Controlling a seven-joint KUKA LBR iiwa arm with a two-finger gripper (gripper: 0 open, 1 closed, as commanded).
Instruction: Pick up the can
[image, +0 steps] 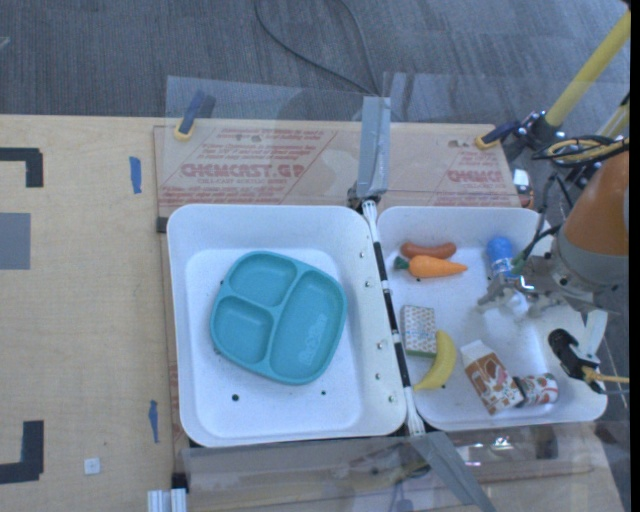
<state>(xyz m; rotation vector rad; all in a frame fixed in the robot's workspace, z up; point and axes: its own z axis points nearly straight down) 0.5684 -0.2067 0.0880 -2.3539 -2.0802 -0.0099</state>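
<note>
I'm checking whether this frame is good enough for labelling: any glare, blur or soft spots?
Camera view: even lighting, faint shadows; mild glare on the clear sheeting behind the bins; the end effector and the can look soft, small detail unreadable; the teal plate is sharp.

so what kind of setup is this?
Likely a robot manipulation lab bench: two white bins holding toy food like a carrot and banana, blue tape marks on the wooden bench, cables.

can | small, red-and-white label | lay on its side | right bin, near-right corner, beside carton
</note>
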